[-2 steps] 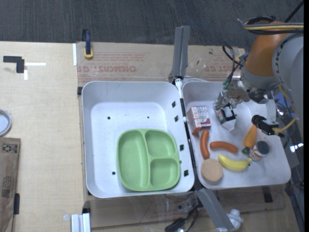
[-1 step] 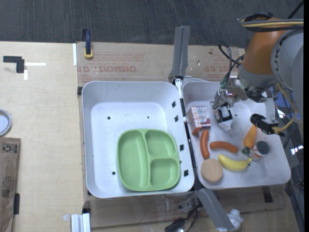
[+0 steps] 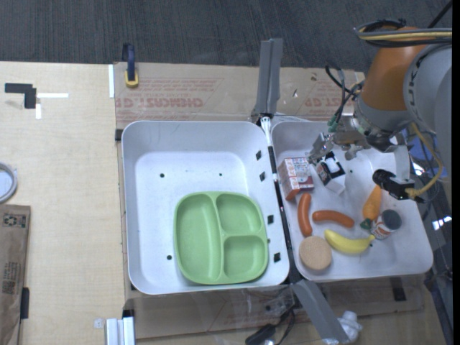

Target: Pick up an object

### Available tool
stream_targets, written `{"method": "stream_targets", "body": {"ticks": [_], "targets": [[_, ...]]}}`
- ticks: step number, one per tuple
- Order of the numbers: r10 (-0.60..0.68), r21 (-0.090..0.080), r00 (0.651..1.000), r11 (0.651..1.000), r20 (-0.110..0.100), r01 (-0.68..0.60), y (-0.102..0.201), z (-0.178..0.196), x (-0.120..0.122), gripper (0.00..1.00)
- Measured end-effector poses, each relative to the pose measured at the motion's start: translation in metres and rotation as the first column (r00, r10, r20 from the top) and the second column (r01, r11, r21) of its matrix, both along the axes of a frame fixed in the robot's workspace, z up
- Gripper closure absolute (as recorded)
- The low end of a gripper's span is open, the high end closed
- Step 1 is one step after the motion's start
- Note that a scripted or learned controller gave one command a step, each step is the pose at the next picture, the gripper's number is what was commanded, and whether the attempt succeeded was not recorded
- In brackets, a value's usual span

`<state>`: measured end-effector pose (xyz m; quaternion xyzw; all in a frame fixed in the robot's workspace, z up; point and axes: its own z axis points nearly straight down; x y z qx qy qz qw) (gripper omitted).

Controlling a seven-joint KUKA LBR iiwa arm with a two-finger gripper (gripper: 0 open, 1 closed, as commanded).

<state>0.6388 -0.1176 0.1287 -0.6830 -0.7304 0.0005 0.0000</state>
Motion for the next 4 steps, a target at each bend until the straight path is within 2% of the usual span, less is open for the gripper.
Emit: {"method": "stream_targets", "body": {"ticks": [1, 2, 3, 4], "targets": [[-0.009, -0.001, 1.0, 1.0, 0.008, 0.009, -0.013, -0.032, 0.013, 0.0], [-0.008, -0.002, 1.0, 1.0, 0.007, 0.008, -0.013, -0.024, 0.013, 1.0], [-0.008, -0.002, 1.0, 1.0, 0.007, 0.008, -0.013, -0.024, 0.013, 0.0], [-0.013, 0.0, 1.0, 1.0, 0.0, 0.013, -0.022, 0.018, -0.016, 0.0]]}}
